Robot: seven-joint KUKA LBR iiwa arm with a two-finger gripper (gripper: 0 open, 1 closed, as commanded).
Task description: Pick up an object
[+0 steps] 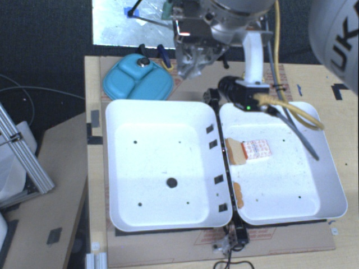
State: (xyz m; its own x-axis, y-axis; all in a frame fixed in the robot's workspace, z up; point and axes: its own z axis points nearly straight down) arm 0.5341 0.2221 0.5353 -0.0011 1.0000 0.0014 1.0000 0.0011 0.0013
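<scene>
In the right bin point(291, 206), near its left wall, lies a small red-and-white patterned packet point(256, 149) with a tan, bread-like piece point(234, 152) touching its left side. A second tan piece point(238, 194) rests lower down against the same wall. A small dark round thing point(171, 182) sits in the left bin point(129, 150). My gripper point(192, 65) hangs high above the bench, behind the far edge of the left bin and away from all of these. It is blurred.
A blue moulded tray point(138, 79) lies on the bench behind the left bin, just left of the gripper. A grey rod point(300, 136) slants over the right bin's far right part. A silver sheet point(129, 10) lies beyond the bench.
</scene>
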